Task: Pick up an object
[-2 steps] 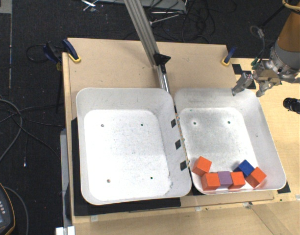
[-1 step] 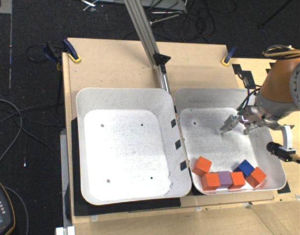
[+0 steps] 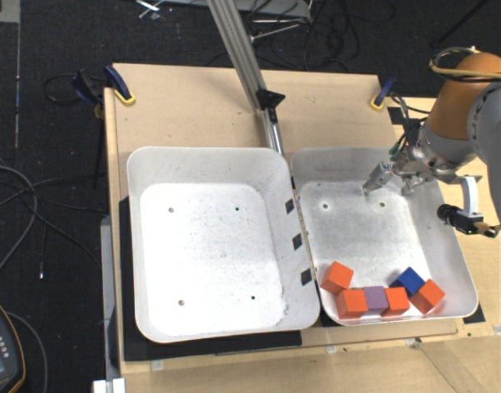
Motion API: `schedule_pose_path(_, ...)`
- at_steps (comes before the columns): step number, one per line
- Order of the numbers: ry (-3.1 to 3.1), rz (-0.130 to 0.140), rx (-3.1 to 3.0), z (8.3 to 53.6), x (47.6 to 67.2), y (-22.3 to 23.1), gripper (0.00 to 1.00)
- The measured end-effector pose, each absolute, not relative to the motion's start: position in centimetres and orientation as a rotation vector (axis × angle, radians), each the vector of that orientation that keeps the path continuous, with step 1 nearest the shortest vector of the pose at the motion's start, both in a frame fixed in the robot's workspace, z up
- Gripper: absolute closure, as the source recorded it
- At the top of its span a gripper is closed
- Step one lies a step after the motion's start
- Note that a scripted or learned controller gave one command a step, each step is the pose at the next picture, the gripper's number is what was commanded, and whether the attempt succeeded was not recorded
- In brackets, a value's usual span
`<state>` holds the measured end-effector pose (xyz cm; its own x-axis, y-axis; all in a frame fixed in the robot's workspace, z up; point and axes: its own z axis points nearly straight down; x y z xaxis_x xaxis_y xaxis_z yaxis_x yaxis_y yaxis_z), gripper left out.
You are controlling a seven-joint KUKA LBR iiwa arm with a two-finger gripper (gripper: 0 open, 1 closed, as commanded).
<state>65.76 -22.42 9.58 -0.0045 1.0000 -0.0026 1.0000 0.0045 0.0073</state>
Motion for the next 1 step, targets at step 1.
schedule_pose_path(1, 2.219, 0.007, 2.211, 15.61, 67.80, -22.45, 0.00)
